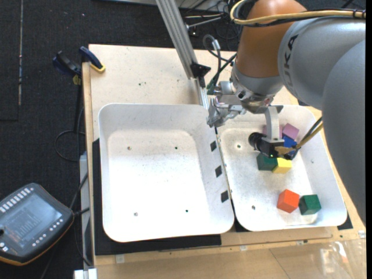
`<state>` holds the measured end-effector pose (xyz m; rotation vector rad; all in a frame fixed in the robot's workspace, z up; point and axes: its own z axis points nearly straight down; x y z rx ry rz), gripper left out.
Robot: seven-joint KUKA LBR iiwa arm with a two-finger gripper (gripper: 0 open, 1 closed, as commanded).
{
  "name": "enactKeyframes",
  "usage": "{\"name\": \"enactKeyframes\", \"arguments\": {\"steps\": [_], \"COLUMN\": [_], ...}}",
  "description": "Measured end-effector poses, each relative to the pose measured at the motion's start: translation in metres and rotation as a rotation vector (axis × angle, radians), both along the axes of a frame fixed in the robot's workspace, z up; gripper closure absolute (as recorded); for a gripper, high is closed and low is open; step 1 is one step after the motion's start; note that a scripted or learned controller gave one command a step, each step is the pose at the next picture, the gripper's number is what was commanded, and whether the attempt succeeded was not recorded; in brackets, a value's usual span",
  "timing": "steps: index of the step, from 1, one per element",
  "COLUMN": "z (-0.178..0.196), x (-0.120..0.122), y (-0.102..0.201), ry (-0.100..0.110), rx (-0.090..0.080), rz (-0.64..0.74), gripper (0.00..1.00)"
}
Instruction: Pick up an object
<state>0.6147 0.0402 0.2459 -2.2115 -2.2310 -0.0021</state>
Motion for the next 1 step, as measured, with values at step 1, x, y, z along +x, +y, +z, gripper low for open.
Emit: {"name": "enactKeyframes", "arguments": {"steps": [1], "z": [0.0012], "x": [0.0064], "y": [0.0458], "ry": [-0.001], "rx": [-0.001], "rz": [-0.002], "gripper": [1.0]}}
